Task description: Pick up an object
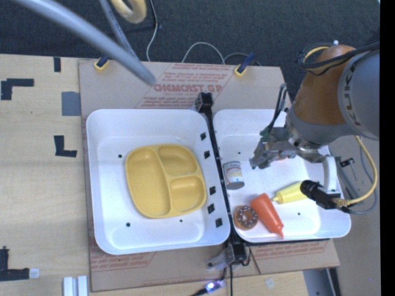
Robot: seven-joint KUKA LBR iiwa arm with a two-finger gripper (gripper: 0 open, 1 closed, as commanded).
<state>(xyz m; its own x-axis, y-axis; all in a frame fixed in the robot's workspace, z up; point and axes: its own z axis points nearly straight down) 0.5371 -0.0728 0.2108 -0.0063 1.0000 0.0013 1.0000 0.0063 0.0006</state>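
Observation:
My gripper (261, 157) hangs over the middle of the right bin (244, 123), above and to the right of a small silver can (233, 174). Its finger state is hidden at this angle. An orange carrot (269, 213) lies near the bin's front, with a chocolate donut (245, 216) just left of it. A yellow banana-like piece (289, 194) lies right of the carrot. Nothing shows between the fingers.
The left bin (105, 128) holds a yellow divided plate (165, 179). A black divider (212, 159) with clips runs between the two bins. The arm's orange band and grey body overhang the right bin's far right side.

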